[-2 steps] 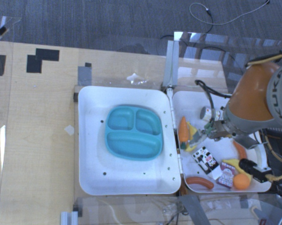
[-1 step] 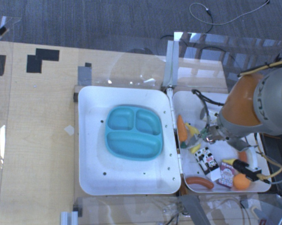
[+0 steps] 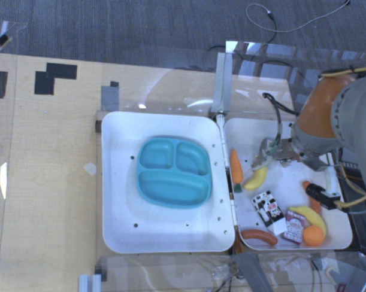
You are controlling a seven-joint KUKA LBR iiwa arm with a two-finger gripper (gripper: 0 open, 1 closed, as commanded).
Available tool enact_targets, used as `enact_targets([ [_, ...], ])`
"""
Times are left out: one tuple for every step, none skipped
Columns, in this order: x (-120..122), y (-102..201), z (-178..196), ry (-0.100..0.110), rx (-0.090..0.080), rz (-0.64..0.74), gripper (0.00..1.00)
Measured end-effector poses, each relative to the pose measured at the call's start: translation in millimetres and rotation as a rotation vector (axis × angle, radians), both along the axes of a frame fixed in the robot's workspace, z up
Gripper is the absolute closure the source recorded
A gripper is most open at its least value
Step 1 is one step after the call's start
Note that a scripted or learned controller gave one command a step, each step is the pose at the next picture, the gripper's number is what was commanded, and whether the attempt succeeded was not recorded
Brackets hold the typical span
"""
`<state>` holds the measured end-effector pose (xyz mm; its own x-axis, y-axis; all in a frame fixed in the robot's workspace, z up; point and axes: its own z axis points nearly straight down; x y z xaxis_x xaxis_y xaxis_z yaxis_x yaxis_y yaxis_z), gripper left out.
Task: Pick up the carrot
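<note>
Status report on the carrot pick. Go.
Gripper low in right bin, nothing seen held. Carrot lies along bin's left wall, untouched. Small banana right beside carrot, between it and gripper.

The carrot (image 3: 235, 168) lies against the right bin's left wall (image 3: 226, 168), blocking approach from that side. A small banana (image 3: 255, 178) sits just to its right. Bare bin floor lies above it.

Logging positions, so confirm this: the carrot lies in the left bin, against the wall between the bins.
Wrong bin. The camera view shows the carrot in the right bin, against the wall between the bins. The left bin holds a blue tray.
</note>
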<state>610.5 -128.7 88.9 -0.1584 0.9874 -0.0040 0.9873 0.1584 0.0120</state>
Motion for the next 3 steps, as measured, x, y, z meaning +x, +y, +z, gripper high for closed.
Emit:
enact_targets([
  [-6.6,29.2,0.7,-0.001,-0.002,0.077,0.0],
  [7.5,31.9,1.7,-0.001,-0.009,0.284,0.0],
  [18.1,31.0,1.1,0.017,-0.007,0.363,0.0],
])
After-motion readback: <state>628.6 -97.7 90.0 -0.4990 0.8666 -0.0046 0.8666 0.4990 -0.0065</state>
